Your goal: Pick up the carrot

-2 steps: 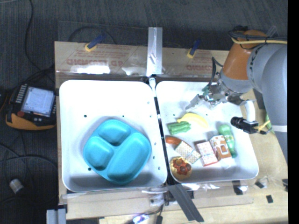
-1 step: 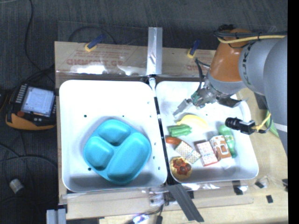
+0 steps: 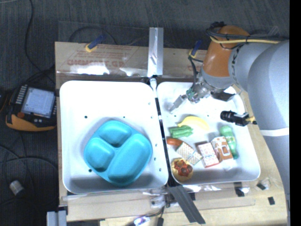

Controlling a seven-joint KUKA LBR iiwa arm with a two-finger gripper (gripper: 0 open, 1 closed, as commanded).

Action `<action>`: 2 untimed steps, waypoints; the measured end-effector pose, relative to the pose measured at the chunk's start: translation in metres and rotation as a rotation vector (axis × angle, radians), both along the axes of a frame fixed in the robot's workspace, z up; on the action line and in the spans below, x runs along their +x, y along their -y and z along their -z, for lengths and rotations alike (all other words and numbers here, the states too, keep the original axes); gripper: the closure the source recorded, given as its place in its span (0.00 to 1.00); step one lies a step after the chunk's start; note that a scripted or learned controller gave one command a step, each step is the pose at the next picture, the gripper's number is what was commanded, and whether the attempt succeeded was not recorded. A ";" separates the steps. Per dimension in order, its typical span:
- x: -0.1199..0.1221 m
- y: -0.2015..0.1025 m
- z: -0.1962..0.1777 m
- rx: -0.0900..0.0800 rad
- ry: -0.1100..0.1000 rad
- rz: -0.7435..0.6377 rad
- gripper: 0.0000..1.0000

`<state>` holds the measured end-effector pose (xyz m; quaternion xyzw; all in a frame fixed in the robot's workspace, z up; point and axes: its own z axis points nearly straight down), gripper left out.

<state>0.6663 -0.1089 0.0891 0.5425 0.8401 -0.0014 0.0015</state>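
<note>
The gripper (image 3: 176, 102) hovers in the upper part of the right bin (image 3: 244, 175), fingers apart and gripping nothing. The carrot (image 3: 174, 142) lies lower, against the divider, just under the green vegetable (image 3: 181, 131).

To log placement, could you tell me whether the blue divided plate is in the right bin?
No, the blue divided plate lies in the left bin.

I see a turquoise divided tray (image 3: 117, 152) in the white left bin (image 3: 70, 98), and a yellow banana (image 3: 195, 122) beside green vegetables (image 3: 181, 131).
</note>
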 end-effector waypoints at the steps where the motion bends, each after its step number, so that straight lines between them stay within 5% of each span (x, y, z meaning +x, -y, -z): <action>1: 0.000 0.000 0.000 0.000 0.000 0.000 0.00; 2: -0.029 0.042 0.000 0.004 0.008 0.331 0.00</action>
